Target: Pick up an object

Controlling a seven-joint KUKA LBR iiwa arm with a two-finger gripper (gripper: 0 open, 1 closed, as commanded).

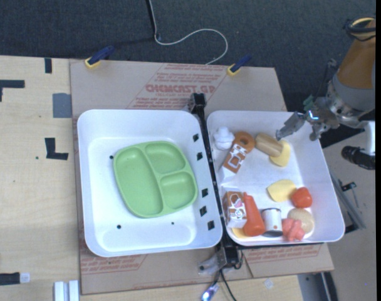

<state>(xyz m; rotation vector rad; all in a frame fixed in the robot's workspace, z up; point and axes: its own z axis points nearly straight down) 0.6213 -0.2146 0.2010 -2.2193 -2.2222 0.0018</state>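
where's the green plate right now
The green plate lies in the left bin, about centred, across the divider from the toys in the right bin.

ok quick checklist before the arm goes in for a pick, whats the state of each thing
1. Gripper over the right bin: ok, it hangs above the bin's upper right part.
2. Target within reach: ok, the tan and yellow toy lies just left of and below the fingertips.
3. Gripper free of any load: ok, nothing shows between its fingers.
4. Finger opening: cannot tell, too small and blurred.
5. Room around the target: ok, bare bin floor below it; the orange carton lies apart to its left.
6. Green plate out of the way: ok, it sits in the left bin.
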